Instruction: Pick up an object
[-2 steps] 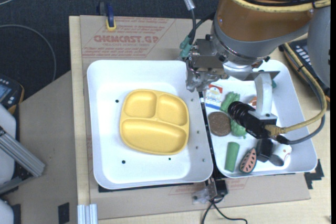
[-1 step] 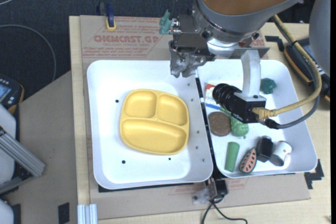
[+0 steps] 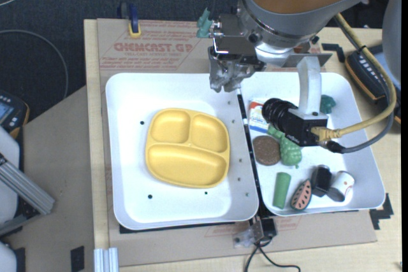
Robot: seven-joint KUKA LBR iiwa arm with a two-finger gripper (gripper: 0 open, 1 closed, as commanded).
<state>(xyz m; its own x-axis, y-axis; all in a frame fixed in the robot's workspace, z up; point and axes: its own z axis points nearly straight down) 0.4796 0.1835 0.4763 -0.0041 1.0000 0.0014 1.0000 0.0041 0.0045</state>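
Found gripper (image 3: pixel 224 81) at the far side of the bench, over the far rim of the left bin (image 3: pixel 121 137), close to the divide between the two bins. Could not tell from this angle whether closed or spread; made out its tip only as a dark metal cluster under the wrist.

Logged candidate objects as follows.

Left bin: noted one yellow plate (image 3: pixel 188 148) with three compartments, lying flat near the middle, apart from the gripper and toward the near side.

Right bin (image 3: pixel 366 162): noted a red-and-white packet (image 3: pixel 257 114) against the wall on the divide side. Saw a brown disc (image 3: pixel 267 150) flat on the floor just nearside of it, with a green toy (image 3: pixel 288 148) close against the disc; could not tell whether touching. Recorded a green cylinder (image 3: pixel 281 190) nearer the near rim, a speckled pink oval (image 3: pixel 301 195) just beside it, and a black-and-white piece (image 3: pixel 331 183) next along toward the near right corner. Noted a teal piece (image 3: pixel 327 103) by the far wall, partly hidden.

Observed both bins resting on a cardboard sheet (image 3: pixel 153 41), with a blue-and-yellow clamp (image 3: pixel 134 19) on its far edge.
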